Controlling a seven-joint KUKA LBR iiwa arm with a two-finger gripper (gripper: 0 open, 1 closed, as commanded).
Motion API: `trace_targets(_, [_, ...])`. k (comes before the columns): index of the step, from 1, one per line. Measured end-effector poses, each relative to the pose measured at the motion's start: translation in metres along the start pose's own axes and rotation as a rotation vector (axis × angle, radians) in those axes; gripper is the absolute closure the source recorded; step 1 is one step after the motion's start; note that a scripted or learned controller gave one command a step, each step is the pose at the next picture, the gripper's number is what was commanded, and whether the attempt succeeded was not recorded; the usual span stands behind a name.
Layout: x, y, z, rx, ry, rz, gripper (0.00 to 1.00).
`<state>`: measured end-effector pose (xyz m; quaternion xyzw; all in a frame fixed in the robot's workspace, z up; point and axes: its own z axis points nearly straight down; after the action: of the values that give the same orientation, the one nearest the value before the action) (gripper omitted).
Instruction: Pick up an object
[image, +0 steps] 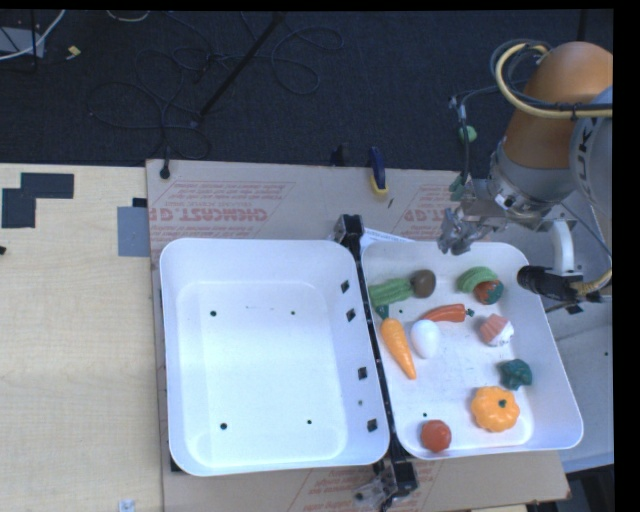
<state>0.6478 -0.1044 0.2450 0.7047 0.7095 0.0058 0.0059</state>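
The right bin (560, 400) holds several toy foods: an orange carrot (398, 348), a white egg (425, 339), a green cucumber (390, 291), a brown ball (423, 283), a red chili (446, 313), a green and red piece (480, 283), a pink and white piece (494, 329), a dark green broccoli (516, 374), an orange pumpkin (495, 409) and a red tomato (435, 435). My gripper (459, 236) hangs above the bin's far rim, apart from all the toys, with nothing seen between its fingers.
The left bin (180, 290) lies beside the right one, with black clamps (350, 232) along the shared edge. Both rest on a cardboard sheet (250, 200) on the wooden bench. A blue clip (377, 172) sits at the cardboard's far edge. Cables lie on the dark floor behind.
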Motion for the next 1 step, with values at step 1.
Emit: trace_targets(1, [0.0030,-0.0089,-0.2759,0.000,-0.003,0.005,1.00])
